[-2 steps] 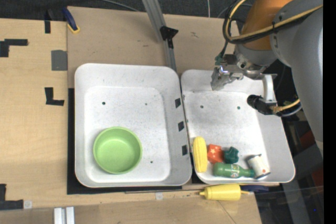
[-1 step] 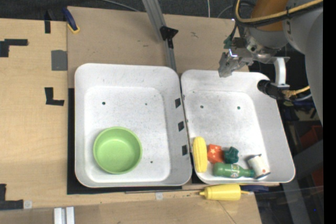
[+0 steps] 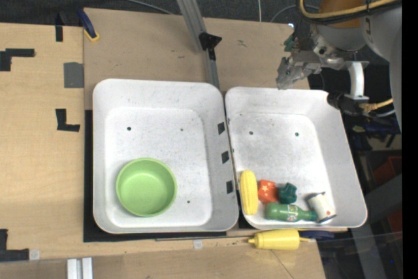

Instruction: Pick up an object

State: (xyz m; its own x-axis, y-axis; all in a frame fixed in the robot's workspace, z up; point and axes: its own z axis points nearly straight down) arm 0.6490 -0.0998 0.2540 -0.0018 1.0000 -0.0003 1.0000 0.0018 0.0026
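Objects [image 3: 281,196] clustered in right bin's near corner; claw [image 3: 288,75] above far rim.

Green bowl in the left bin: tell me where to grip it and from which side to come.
Grip the green bowl by its rim, coming straight down from above with one finger inside and one outside. It sits upright with its mouth open upward, so the thin rim is the graspable edge. Take the rim's right side, probably: it faces bare bin floor, while the left and front sides sit close to the left bin walls.
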